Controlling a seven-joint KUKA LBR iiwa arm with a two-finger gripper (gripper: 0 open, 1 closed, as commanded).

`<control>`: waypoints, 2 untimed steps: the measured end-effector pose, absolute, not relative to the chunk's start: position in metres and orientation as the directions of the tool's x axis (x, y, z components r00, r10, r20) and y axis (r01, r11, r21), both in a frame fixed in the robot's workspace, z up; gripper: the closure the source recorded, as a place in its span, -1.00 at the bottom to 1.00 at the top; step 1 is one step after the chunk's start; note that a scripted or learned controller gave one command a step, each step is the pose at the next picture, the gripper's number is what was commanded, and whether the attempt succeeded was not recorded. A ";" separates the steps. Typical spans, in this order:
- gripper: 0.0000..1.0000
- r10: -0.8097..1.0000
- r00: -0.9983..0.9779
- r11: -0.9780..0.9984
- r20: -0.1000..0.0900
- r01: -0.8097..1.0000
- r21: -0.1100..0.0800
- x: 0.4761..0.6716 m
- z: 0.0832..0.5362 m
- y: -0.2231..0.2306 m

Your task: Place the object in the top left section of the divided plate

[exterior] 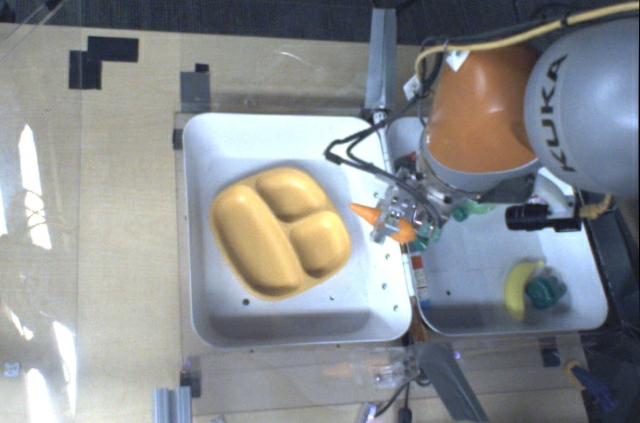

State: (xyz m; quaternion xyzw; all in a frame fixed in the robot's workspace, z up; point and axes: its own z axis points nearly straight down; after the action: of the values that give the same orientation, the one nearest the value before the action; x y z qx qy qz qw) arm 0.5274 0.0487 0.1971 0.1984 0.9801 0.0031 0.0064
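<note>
The hand (398, 216) pinches a carrot (372, 213) beside the yellow plate (281, 231); it should carry left, over the upper-left section, then lower gently before letting go.

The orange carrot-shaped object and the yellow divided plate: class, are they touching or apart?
Apart. The camera view shows a strip of white bin floor between the orange object, up at the gripper, and the yellow divided plate.
</note>
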 end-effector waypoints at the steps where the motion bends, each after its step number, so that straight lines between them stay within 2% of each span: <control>1: 1.00 0.398 -0.917 0.917 -0.003 0.398 0.003 0.493 0.185 0.057; 2: 1.00 0.432 -0.902 0.902 -0.004 0.432 0.004 0.539 0.185 0.089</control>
State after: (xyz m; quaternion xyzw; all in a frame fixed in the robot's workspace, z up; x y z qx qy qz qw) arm 0.5385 0.0890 0.1850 0.2213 0.9752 0.0015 0.0026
